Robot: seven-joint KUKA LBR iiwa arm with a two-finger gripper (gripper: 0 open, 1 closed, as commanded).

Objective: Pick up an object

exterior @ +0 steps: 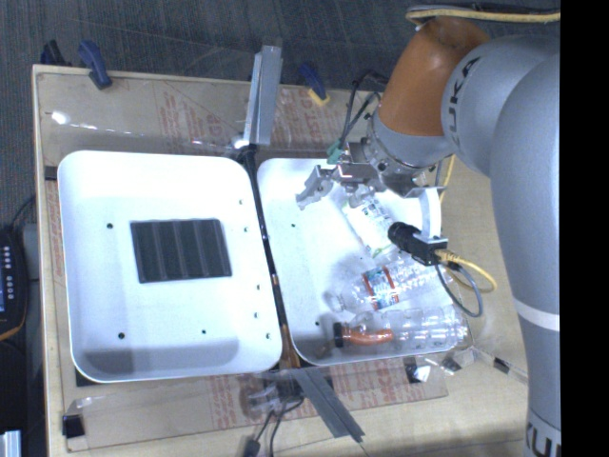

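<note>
Hanging over the right bin point(285, 255), the gripper point(328, 181) has spread fingers; the bottles point(400, 298) lie below-right.

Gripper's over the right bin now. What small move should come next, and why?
Probably shift toward the bin's near end and lower. The gripper hangs at the far end of the right bin over bare white floor, while the clear plastic bottles lie piled nearer the camera, apart from it. Nothing shows between its fingers, so a descent here would likely close on nothing.
</note>
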